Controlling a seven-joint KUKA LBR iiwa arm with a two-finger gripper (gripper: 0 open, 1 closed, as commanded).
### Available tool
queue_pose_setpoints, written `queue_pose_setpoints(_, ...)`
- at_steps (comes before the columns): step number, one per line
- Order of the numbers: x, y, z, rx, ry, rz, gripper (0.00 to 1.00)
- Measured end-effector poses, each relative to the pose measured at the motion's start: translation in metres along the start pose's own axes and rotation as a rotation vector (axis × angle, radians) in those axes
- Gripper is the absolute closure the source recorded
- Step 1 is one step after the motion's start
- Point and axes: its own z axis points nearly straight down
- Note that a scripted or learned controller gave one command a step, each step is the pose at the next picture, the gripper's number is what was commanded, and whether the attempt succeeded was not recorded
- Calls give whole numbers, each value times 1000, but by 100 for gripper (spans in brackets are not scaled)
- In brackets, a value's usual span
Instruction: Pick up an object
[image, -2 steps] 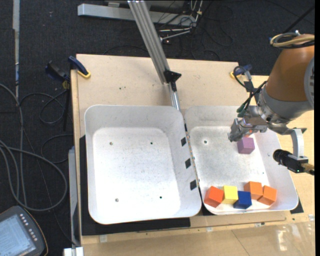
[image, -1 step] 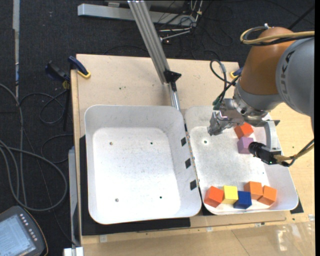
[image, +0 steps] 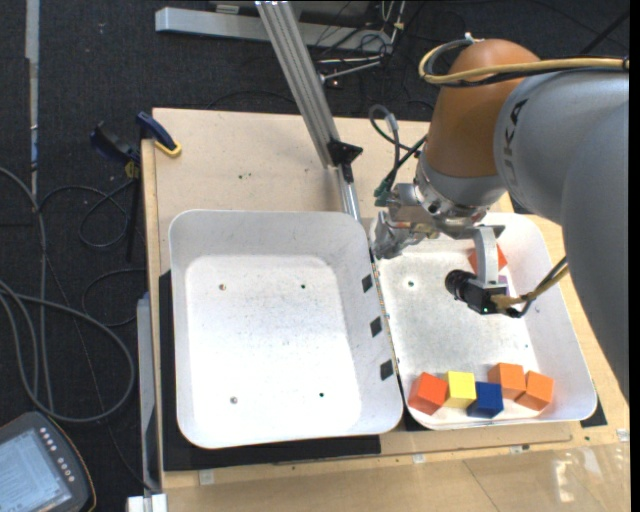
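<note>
Blocks lie in a short row along the near wall of the right bin (image: 440, 330), and they are the only loose things in it that can be made out. An orange block (image: 430, 391) is at the end of the row nearest the bin's left wall, and a yellow block (image: 461, 385) touches it. A blue block (image: 488, 400) is next, set a little closer to the bin's near rim. A second orange block (image: 511, 377) and a third orange block (image: 540, 389) close the row toward the bin's near right corner, and the two touch each other.

The gripper (image: 392, 238) is at the far left corner of the right bin, low over the rim. It is well apart from the row of blocks, which lies across the bin's bare floor. Whether the jaws are open or closed cannot be told from this angle. The arm (image: 520, 110) comes in over the bin's far right side.

The left bin (image: 270, 320) lies against the right bin's left wall, with three small black tabs (image: 376, 326) along the seam. Both bins rest on the tabletop (image: 250, 160). A blue and yellow clamp (image: 155, 132) grips the tabletop's edge, well beyond the right bin's far left corner.
</note>
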Motion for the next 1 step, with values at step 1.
queue_pose_setpoints(1,50,32,-1,-1,1,2,100)
